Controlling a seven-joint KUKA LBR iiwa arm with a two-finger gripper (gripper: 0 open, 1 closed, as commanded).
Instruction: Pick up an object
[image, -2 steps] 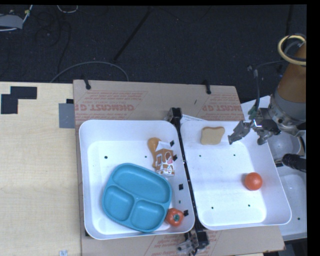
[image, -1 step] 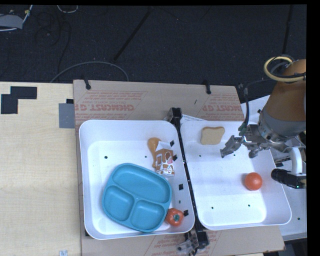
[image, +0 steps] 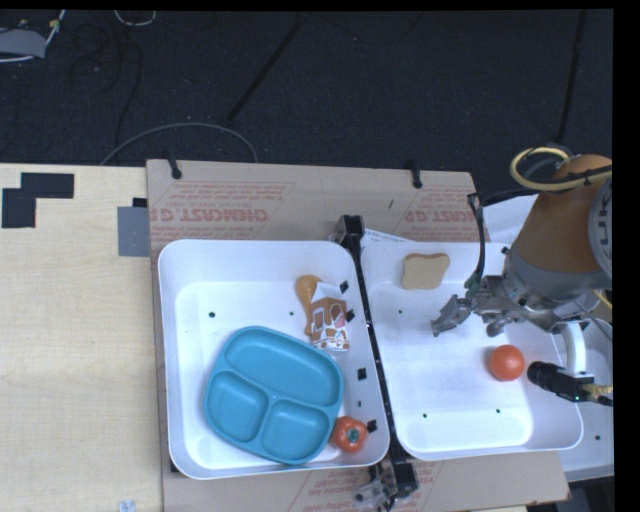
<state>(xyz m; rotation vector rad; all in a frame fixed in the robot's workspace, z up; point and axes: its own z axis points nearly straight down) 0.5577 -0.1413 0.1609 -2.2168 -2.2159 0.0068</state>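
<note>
Hovering over the right bin (image: 560, 440), gripper (image: 452, 316), finger state unclear, sits between bread slice (image: 425, 270) and orange ball (image: 507, 363).

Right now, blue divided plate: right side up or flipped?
Right side up. The blue divided plate shows its three hollow compartments facing the camera, lying flat in the left bin.
</note>
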